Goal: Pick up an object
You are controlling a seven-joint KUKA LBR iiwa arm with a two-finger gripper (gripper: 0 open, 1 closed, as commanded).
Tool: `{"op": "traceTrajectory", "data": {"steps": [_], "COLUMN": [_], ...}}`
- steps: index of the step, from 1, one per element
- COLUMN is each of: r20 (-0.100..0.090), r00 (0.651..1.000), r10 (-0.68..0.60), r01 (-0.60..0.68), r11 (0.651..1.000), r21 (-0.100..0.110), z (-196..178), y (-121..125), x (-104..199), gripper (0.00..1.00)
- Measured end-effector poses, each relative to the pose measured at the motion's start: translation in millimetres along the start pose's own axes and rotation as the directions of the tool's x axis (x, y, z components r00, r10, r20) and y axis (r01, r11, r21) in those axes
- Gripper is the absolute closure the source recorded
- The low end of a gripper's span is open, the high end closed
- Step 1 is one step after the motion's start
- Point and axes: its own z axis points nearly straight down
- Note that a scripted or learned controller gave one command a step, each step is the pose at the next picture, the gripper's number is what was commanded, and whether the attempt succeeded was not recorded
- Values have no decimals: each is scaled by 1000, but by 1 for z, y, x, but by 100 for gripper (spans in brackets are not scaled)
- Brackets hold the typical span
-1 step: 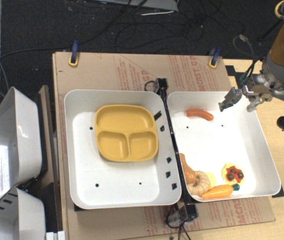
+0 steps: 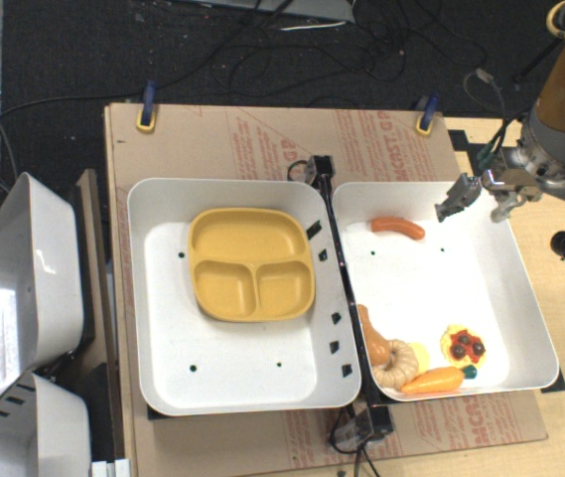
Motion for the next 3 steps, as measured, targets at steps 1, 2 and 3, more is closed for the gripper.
{"op": "traceTrajectory", "data": {"steps": [1,2,3], "r20": [0,-1,0], "r00": [1000,1000,1000], "r10": [-2,1,-1], "r01": [2,-1,1], "r11": [1000,1000,1000], "r21": [1,5,2], "z": [51,94,152], "y": [10,6,12], "x": [4,7,12], "gripper": [0,0,0]}}
